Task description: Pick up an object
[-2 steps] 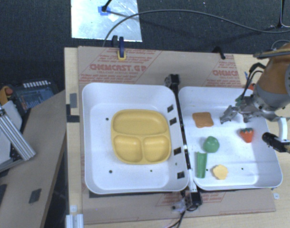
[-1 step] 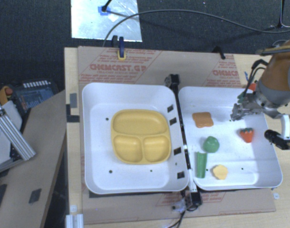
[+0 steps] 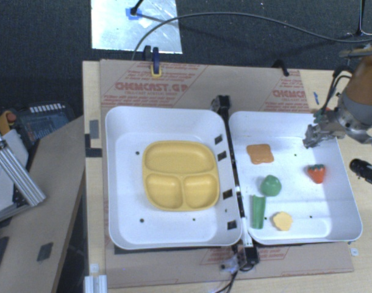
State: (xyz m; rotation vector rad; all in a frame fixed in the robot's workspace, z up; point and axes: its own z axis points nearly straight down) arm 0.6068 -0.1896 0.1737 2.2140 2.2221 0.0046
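The right bin (image 3: pixel 332 227) holds several small objects: an orange toast-like piece (image 3: pixel 260 154), a green ball (image 3: pixel 271 185), a green stick (image 3: pixel 258 211), a yellow lump (image 3: pixel 282 221) and a red strawberry-like piece (image 3: pixel 317 173). My gripper (image 3: pixel 312 138) hangs over the bin's far right part, above and slightly left of the red piece, apart from it. Nothing shows between the gripper's tips.
The left bin (image 3: pixel 122 163) holds a yellow divided tray (image 3: pixel 180 174). A black divider (image 3: pixel 227 157) runs between the bins. Cardboard (image 3: pixel 174 84) lies under both. Cables and a foil sheet (image 3: pixel 136 17) lie at the back.
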